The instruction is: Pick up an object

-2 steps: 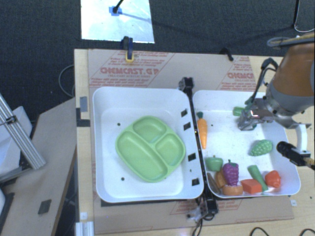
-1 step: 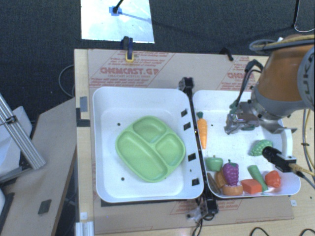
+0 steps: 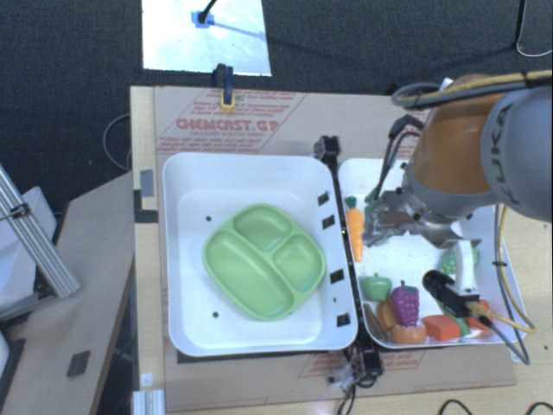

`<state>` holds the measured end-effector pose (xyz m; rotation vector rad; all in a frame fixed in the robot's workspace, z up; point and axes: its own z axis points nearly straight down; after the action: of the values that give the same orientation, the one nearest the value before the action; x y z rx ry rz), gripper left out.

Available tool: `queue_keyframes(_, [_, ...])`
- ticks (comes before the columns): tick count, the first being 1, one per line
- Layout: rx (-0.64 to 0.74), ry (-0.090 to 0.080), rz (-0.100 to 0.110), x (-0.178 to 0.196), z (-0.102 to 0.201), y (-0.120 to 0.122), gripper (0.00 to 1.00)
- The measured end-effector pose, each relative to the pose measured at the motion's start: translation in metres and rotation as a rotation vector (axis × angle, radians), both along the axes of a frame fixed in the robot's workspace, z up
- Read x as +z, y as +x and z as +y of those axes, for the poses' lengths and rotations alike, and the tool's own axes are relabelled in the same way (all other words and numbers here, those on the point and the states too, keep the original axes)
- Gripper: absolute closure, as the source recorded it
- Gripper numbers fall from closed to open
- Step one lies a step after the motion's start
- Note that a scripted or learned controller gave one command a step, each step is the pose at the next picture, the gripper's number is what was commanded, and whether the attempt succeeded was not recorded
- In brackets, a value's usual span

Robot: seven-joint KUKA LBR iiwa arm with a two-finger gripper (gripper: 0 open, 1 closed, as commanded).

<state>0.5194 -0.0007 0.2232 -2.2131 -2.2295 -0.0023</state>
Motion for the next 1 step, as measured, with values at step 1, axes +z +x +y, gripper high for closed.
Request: queue_keyframes(1, [-0.001,0.0,0.001,0.0046,0.0104,-0.0236,1.0])
